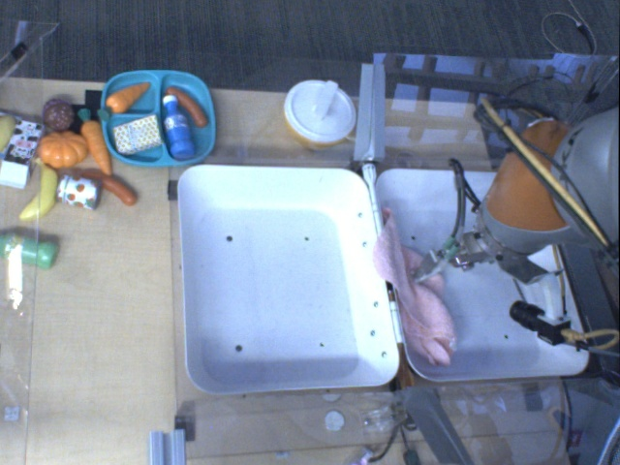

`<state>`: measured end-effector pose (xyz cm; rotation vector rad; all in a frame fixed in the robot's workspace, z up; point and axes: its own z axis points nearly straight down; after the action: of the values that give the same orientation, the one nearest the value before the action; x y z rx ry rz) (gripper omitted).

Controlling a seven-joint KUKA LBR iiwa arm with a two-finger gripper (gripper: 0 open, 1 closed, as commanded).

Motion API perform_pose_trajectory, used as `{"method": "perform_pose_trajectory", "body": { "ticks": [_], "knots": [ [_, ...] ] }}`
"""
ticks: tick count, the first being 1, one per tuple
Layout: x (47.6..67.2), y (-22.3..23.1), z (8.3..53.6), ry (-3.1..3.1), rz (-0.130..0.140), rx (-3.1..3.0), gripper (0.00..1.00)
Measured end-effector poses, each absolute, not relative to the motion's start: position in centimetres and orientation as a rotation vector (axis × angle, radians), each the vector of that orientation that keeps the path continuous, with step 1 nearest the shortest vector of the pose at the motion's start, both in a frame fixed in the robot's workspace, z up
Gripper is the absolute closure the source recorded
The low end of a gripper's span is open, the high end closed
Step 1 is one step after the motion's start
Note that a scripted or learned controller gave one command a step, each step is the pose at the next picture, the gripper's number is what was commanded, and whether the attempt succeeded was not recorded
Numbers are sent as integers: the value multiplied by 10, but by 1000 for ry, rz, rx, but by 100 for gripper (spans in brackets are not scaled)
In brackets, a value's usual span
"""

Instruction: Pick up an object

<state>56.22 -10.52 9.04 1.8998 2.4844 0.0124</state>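
Right of centre, along the right bin's [504, 352] left wall, I see the pink cloth [418, 303] lying crumpled. My gripper [433, 264] touches its upper part; I cannot tell its finger state. Left bin [271, 279] adjoins.

A pink cloth [418, 296] is draped along the left wall of the right bin [504, 352]. The gripper [436, 264] is seen at the cloth's upper part. The left bin [281, 260] is seen beside it.
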Motion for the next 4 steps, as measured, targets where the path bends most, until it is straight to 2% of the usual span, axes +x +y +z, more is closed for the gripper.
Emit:
{"method": "perform_pose_trajectory", "body": {
  "ticks": [1, 2, 4],
  "knots": [
    [585, -93, 90, 2467, 11, 1924, 0],
    [635, -104, 89, 2429, 9, 1976, 0],
    [518, -105, 91, 2455, 14, 1939, 0]
  ]
}}
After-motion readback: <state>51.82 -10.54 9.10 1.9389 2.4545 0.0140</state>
